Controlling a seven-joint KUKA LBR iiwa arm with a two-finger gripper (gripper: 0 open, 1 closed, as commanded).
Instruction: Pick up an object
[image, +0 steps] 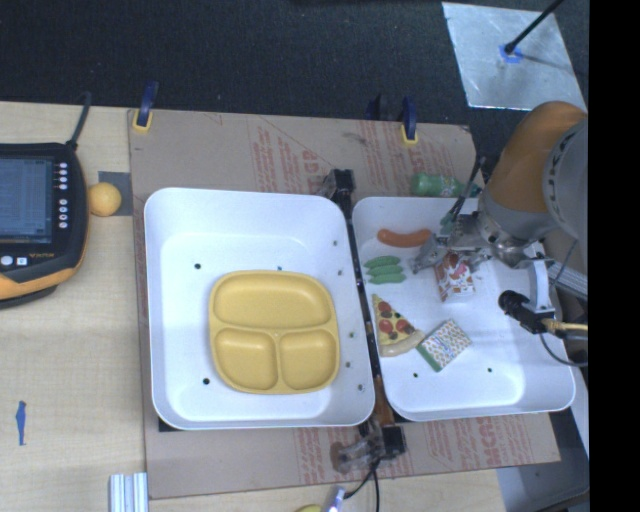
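Observation:
The right bin (520, 395) holds several small items: a red-and-white carton (458, 280), an orange sausage (402, 238), a green pea pod (383, 268), a pizza slice (392, 326) and a green-and-white packet (444, 344). My gripper (450, 250) reaches in from the right, with the orange-banded wrist (530, 160) above it. It hangs low at the bin's far side, right over the top of the carton and just right of the sausage. Nothing is visibly lifted.
The left bin (170, 300) carries a yellow divided plate (272, 330). A green item (433, 185) lies beyond the right bin's far rim. A black cable end (520, 310) hangs over that bin's right side. A teach pendant (35, 220) and a yellow ball (104, 198) sit far left.

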